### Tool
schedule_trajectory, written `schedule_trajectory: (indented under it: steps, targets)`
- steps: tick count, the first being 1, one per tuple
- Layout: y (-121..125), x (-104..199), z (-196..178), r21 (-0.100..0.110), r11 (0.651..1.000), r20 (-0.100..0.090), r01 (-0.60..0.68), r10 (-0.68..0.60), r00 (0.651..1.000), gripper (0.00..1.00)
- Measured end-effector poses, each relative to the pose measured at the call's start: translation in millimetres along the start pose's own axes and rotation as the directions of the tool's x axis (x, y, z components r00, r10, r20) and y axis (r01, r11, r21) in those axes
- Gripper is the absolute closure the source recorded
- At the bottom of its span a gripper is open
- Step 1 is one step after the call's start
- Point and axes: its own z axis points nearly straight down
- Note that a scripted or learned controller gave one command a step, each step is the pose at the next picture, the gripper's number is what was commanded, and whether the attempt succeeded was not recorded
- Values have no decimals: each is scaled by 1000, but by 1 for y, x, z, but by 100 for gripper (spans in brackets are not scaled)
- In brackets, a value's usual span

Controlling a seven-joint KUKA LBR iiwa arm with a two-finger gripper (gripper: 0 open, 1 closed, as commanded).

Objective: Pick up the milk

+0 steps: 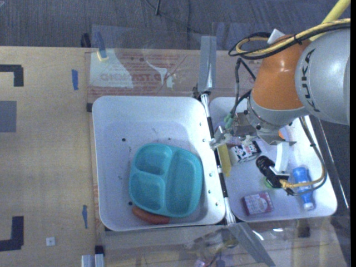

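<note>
Your gripper (240, 142) is hovering over the small milk carton (245, 151), which is lying in the right bin (328, 204). You cannot tell the jaws' state. The carton is probably light and crushable; grip its flat sides.

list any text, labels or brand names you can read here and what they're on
"KU", part of the maker's name, on the grey arm, cut off by the orange band.
Pale lettering on the clear sheet behind the left bin: too blurred to read.
Black-and-white print on the small carton under the wrist: too small to read.
Label on the pink packet in the right bin: unreadable.
Blue bottle: no legible label.
</note>
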Motion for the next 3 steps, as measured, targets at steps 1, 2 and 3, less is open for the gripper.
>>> schedule_trajectory:
  steps: [1,2,3]
  targets:
    - [-5,-71,-1,-4,999,2,49,-48,999,0]
    - [12,-99,69,-25,999,-1,-44,44,999,0]
    - [12,-99,69,-24,999,-1,-44,44,999,0]
